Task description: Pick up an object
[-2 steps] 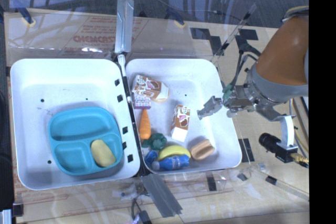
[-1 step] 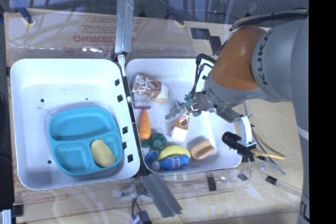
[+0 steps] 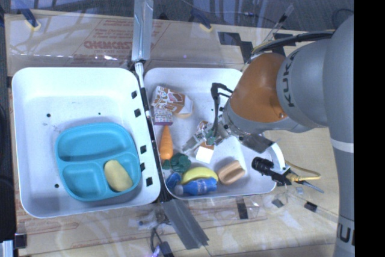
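Right bin [image 3: 180, 76], arm [image 3: 283, 93] bent low inside

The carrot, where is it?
The carrot lies in the right bin, along its left wall, below the snack packet and above the banana.

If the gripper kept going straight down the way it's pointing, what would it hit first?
Probably the small white block just under the gripper in the right bin, or the bin floor beside it. Depth is hard to judge from this slanted view, so the carrot to its left looks clear, but I can't be sure.
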Robot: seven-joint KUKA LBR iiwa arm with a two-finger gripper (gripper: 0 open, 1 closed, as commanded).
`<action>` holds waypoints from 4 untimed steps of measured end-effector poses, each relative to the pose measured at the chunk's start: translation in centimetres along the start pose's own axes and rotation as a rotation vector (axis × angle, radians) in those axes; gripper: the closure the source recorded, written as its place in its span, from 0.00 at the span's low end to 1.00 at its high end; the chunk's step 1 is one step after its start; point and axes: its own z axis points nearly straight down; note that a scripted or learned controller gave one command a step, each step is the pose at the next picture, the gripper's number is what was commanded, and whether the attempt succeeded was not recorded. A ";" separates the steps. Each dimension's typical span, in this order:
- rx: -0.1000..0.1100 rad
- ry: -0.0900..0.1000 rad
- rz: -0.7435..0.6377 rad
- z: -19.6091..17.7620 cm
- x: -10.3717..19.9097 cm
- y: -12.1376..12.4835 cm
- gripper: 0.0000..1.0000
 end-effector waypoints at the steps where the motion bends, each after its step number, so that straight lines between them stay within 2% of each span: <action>1: -0.018 -0.017 -0.002 -1.7 -0.6 0.6 1.00; 2: 0.016 0.019 -0.145 -13.1 5.5 4.5 1.00; 3: 0.029 0.021 0.218 1.6 2.2 -1.0 1.00; 4: 0.029 0.021 0.218 1.6 2.2 -1.0 0.00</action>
